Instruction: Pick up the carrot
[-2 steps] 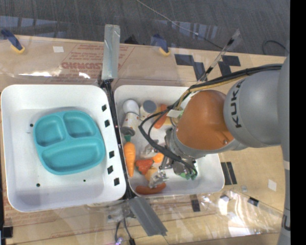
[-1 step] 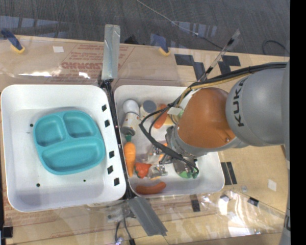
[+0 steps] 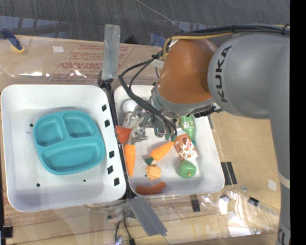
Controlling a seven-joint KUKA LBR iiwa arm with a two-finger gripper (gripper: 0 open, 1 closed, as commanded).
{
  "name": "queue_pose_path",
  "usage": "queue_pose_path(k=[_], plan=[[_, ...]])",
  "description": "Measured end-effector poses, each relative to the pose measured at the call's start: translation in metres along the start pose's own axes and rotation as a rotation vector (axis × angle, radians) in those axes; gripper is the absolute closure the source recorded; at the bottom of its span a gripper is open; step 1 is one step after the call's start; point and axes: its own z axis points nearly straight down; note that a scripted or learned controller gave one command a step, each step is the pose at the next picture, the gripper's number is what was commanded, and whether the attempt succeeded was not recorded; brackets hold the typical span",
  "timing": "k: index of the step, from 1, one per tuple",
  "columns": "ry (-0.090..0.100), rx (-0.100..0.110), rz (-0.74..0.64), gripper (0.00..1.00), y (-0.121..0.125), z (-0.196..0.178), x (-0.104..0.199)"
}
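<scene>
Your pincer (image 3: 149,126) hangs low over the right bin (image 3: 214,160), near that bin's upper left part, under the orange band of the arm (image 3: 245,70); its metal parts are a blur of grey, so you cannot tell whether it is spread or pressed together. You have two carrot-like pieces in that bin: one carrot (image 3: 129,158) lies upright along the bin's left wall, just below a red piece (image 3: 123,134), and a second carrot (image 3: 161,151) lies tilted near the bin's middle, just below the pincer and apart from it. Near the lower edge you see a yellow piece (image 3: 153,172), a sausage (image 3: 151,188) and a green fruit (image 3: 187,169). Your left bin (image 3: 15,188) holds a teal divided plate (image 3: 69,141).
</scene>
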Motion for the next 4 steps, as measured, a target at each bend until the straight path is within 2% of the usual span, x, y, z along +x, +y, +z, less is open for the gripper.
queue_pose_path(k=[1, 2, 3, 4], plan=[[0.012, 0.003, -0.075, 1.0, -0.072, 0.036, 0.059], [0.001, 0.003, 0.03, 1.0, -0.082, -0.038, 0.0], [0.005, 0.003, 0.03, 0.0, -0.081, -0.036, 0.001], [0.016, 0.002, -0.084, 0.0, -0.07, 0.09, 0.047]])
